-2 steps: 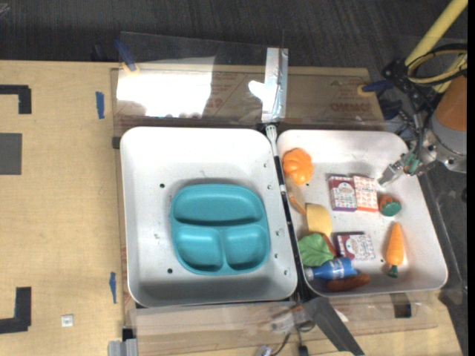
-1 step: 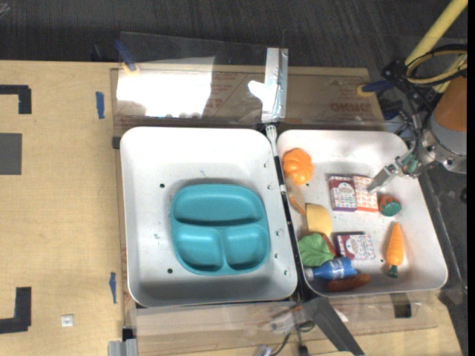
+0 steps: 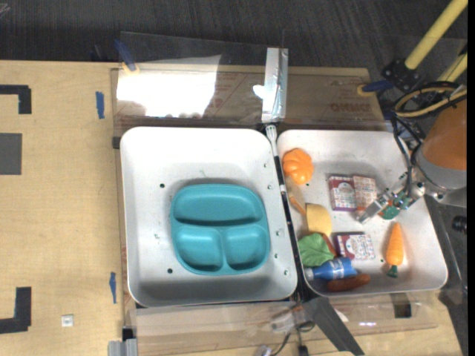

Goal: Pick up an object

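While the gripper (image 3: pixel 386 204) hangs over the right bin (image 3: pixel 430 273) beside the printed packets (image 3: pixel 352 193), whether it clasps anything cannot be told. Just below lies the toy carrot (image 3: pixel 395 246), likely light, stiff and smooth; its thick orange middle seems the surest hold.

No readable text, faint reddish print on the cardboard strip (image 3: pixel 349 104) behind the bins too blurred to make out, printed faces of two small packets (image 3: pixel 352 193) (image 3: pixel 355 245) illegible
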Robot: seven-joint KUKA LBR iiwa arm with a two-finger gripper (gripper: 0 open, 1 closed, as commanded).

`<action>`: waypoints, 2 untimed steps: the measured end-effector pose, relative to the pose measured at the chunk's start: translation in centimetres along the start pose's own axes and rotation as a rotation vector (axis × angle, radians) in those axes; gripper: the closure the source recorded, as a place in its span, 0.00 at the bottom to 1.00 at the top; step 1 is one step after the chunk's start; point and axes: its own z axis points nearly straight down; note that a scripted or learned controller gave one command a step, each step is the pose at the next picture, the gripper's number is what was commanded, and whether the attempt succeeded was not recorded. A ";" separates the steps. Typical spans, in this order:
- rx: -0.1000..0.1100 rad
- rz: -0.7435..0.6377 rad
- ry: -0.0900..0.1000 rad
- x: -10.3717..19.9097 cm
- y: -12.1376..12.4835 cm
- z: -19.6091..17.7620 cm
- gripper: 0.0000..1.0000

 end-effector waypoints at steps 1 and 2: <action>0.001 0.435 0.001 3.0 2.4 0.0 0.00; -0.003 0.435 -0.001 2.8 2.5 -1.1 1.00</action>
